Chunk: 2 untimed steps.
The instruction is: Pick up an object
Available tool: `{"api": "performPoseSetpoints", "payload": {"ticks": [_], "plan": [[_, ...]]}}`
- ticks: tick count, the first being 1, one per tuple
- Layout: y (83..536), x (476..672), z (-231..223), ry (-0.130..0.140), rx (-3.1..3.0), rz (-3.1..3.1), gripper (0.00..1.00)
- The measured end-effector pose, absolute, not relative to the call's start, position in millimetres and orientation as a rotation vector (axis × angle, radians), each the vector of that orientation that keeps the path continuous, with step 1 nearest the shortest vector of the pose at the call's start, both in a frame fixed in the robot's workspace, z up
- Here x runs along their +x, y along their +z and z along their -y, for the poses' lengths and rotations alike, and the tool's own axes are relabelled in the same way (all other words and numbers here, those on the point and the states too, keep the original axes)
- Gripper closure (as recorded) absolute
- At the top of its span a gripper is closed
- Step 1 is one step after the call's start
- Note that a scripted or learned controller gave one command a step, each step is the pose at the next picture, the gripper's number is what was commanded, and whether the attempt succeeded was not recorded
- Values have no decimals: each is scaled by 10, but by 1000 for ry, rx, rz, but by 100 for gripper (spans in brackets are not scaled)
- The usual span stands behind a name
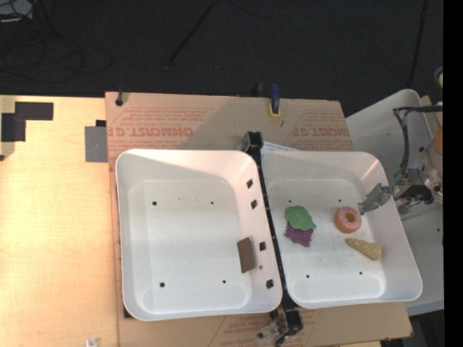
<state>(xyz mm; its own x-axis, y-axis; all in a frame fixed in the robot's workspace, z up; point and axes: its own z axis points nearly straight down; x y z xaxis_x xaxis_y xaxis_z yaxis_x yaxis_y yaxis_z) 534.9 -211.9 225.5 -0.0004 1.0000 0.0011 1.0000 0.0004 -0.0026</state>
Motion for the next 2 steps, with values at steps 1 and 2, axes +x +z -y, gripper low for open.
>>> {"api": "performPoseSetpoints", "payload": {"ticks": [1,2], "plan": [[807,5558,2080,2,-2218,2225,0],[979,5556,2095,1,-2220,2221,100]]}}
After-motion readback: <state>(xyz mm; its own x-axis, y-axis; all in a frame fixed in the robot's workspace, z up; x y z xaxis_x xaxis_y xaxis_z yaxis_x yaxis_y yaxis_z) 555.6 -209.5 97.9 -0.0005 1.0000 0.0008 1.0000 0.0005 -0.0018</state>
